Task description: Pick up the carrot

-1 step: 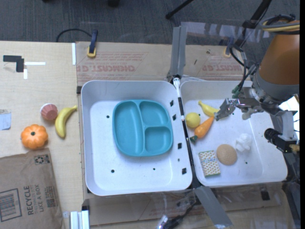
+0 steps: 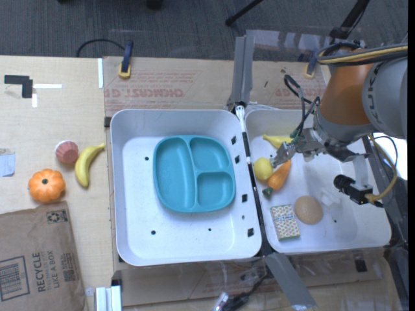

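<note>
I see the carrot (image 2: 280,174) lying in the right bin (image 2: 363,235), close to the wall that bin shares with the left bin (image 2: 133,232). The carrot lies at a slant, its lower end pointing down toward the small patterned box (image 2: 284,221). A lemon (image 2: 262,168) touches the carrot on the side toward the shared wall, and a yellow banana-like piece (image 2: 277,139) lies just above the carrot, further up the bin. A tan egg-shaped object (image 2: 308,210) sits below and to the right of the carrot, beside the patterned box.

The gripper (image 2: 284,153) is down at the carrot's upper end — its tips meet the top of the carrot, but I cannot tell from here whether the jaws are spread or clenched, nor whether the carrot is between them.

Left of the carrot, across the shared wall, a blue divided plate (image 2: 194,173) lies in the left bin. Well left of that, on the bench, are a banana (image 2: 87,163), a small pumpkin (image 2: 47,185) and a pink round item (image 2: 67,152).
</note>
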Motion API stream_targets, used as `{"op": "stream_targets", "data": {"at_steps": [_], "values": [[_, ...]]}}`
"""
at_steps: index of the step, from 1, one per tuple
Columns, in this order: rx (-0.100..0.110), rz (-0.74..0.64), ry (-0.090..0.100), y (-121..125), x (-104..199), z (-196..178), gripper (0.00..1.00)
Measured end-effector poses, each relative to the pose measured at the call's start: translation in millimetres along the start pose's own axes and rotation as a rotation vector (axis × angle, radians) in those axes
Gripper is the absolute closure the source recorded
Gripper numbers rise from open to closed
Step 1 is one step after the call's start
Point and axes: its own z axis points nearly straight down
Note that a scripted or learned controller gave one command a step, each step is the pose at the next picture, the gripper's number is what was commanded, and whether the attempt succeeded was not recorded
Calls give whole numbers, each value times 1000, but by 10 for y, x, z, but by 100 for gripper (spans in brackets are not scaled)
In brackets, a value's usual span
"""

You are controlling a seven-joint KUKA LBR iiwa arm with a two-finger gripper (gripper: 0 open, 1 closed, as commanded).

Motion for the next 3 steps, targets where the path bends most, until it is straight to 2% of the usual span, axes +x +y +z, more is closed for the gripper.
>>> {"op": "stream_targets", "data": {"at_steps": [1, 2, 3], "values": [[4, 296, -1, -353, 9, 222, 0], [7, 298, 2, -354, 20, 141, 100], [5, -145, 6, -646, 595, -762, 100]]}}
